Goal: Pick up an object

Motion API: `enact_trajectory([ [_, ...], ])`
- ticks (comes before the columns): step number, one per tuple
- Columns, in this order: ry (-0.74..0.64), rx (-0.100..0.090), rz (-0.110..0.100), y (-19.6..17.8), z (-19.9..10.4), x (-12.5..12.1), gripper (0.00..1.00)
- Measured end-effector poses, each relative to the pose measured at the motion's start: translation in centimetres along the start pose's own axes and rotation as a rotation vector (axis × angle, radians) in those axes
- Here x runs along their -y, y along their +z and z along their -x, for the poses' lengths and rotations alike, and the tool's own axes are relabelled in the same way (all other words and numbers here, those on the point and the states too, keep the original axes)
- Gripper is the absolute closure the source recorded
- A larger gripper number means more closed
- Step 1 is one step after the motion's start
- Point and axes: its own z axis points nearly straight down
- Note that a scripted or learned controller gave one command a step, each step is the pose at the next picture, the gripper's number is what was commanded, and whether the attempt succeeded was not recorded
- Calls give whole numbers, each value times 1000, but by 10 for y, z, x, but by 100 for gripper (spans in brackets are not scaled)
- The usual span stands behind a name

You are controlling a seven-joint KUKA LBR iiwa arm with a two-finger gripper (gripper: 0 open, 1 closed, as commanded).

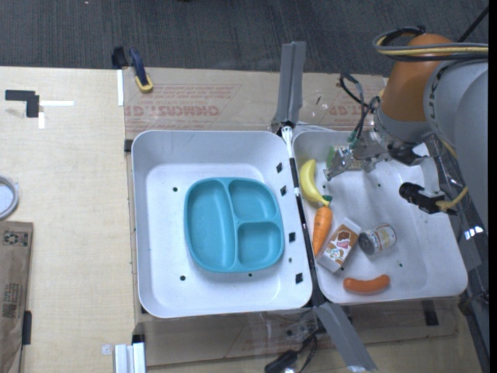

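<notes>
The right bin (435, 286) holds a yellow banana (311, 182) along its left wall, an orange carrot (321, 228) below it, a small printed carton (338, 247), a little can lying on its side (378, 239) and an orange sausage (366, 284) near the front. My gripper (338, 162) hangs over the bin's back left part, just right of the banana's upper end. Nothing shows between its fingers.
The left bin (155, 208) holds a blue divided plate (233, 224). A grey upright post (290, 84) stands behind the gap between the bins. Cables loop off the arm at the right. A roll of tape (5, 199) and a brown bag (14, 286) lie at the far left.
</notes>
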Motion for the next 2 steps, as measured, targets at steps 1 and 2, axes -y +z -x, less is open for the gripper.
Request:
enact_trajectory([
  [1, 7, 3, 14, 5, 17, -1, 0],
  [2, 72, 4, 16, 5, 48, 4, 0],
])
